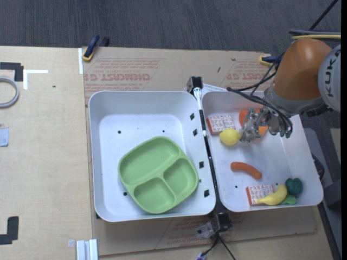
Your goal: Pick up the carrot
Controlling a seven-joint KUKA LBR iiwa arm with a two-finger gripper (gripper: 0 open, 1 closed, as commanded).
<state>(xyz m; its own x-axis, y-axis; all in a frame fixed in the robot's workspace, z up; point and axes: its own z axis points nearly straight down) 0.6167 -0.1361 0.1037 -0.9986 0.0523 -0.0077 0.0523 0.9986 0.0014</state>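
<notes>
Item: carrot [245, 116] | Location: right bin [303, 145], far end, partly hidden | Relation: just beside my gripper [250, 132], which hangs above it | My fingers: spread or pressed together, cannot tell | Neighbour: lemon [229, 137]

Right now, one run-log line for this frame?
phase: reaching | gripper: low in right bin, beside lemon | carrot: orange piece by gripper, grasp unconfirmed | left bin: green tray

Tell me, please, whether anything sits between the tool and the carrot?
Nothing visible does. The tool is right at the carrot near the back of the right bin; the lemon lies beside it, toward the divider.
</notes>
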